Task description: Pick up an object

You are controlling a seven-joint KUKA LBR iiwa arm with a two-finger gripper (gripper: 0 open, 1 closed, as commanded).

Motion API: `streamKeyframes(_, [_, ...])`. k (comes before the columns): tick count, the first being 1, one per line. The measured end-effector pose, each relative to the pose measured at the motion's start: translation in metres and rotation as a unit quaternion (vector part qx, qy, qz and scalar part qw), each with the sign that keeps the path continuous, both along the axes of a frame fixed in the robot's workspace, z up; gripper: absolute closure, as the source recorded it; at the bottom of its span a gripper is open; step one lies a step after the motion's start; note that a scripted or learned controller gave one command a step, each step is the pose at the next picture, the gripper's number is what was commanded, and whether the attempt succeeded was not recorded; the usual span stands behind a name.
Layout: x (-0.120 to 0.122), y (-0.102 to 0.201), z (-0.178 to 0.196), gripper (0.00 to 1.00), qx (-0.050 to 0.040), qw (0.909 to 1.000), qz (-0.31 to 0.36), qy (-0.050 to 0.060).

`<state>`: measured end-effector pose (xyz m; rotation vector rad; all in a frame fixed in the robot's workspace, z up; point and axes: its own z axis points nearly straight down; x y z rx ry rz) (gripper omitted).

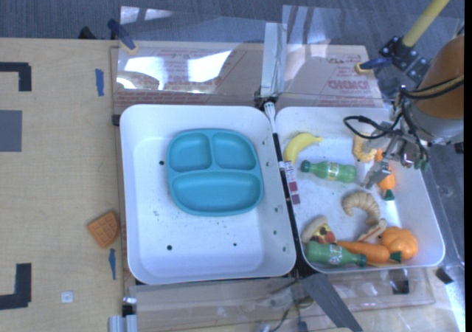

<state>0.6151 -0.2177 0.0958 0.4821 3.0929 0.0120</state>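
Pale wooden bench point(51, 175) below, bearing two shallow white bins side by side; left bin point(147, 249) given over to a blue divided plate point(214, 172), right bin point(431, 227) crowded with toy food, so presumably the source for any pick. No single target fixed by the task; nearest candidates lying under the wrist: a small orange piece point(387, 181) just beside the gripper point(381, 170), a croissant point(361, 203) slightly nearer the camera, a green bottle point(330, 170) lying on its side toward the bin's middle. Cannot tell the state of the jaws, too small and tangled in cables to read; nothing visibly gripped. Farther out: a banana point(299, 144) near the divider, a pizza slice point(318, 231), a second green bottle point(332, 253), a carrot point(365, 249) and a pumpkin-like orange fruit point(402, 242) heaped at the near wall, probably slid there by the bin's slope. Outside both bins, a waffle piece point(103, 229) stranded on the bench, well apart from the arm.
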Motion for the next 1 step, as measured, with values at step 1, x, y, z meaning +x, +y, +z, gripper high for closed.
streamKeyframes(1, [-0.0098, -0.0019, 0.002, 0.0, -0.0035, 0.9998, -0.016, -0.007])
